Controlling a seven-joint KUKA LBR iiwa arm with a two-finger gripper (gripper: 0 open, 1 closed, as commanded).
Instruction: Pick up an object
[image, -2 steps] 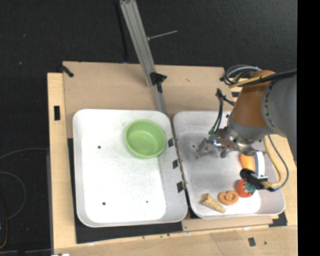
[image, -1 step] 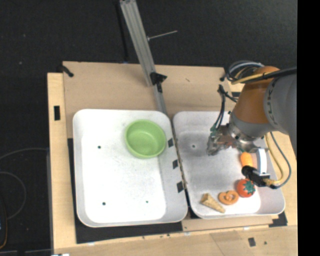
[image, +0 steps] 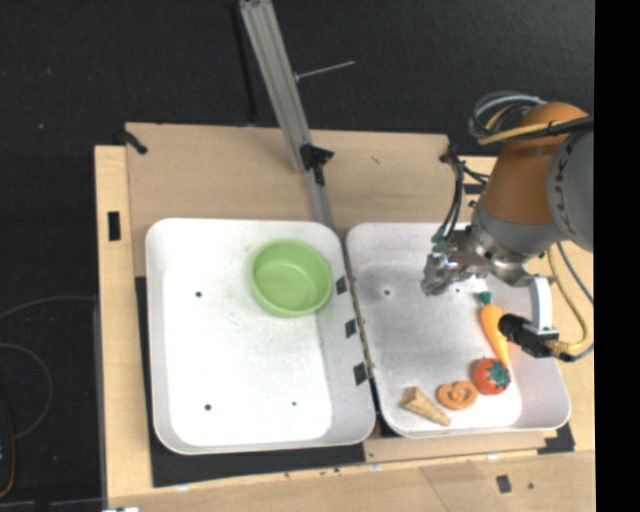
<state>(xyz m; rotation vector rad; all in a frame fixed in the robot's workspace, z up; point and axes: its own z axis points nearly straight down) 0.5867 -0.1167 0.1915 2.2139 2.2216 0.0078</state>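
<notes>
So, going left to right: left bin (image: 180, 400) has a green bowl (image: 291, 278) near its top right, well away from the arm. Right bin (image: 400, 300) is where I'm working. Gripper (image: 436, 276) hangs over bare floor in the upper middle, nothing between the fingers afaict; can't tell if jaws are spread or pressed together. Looks like approach step, no grab yet imo. Targets sit lower right: tan wedge (image: 425, 405), orange ring-shaped toy (image: 457, 394), tomato (image: 491, 376), carrot (image: 494, 333). Next move needs a shift toward those, then descend. They're bunched near the wall, so tight fit.

The grey arm (image: 530, 195) reaches in from the right, its tool (image: 436, 277) pointing down.
</notes>
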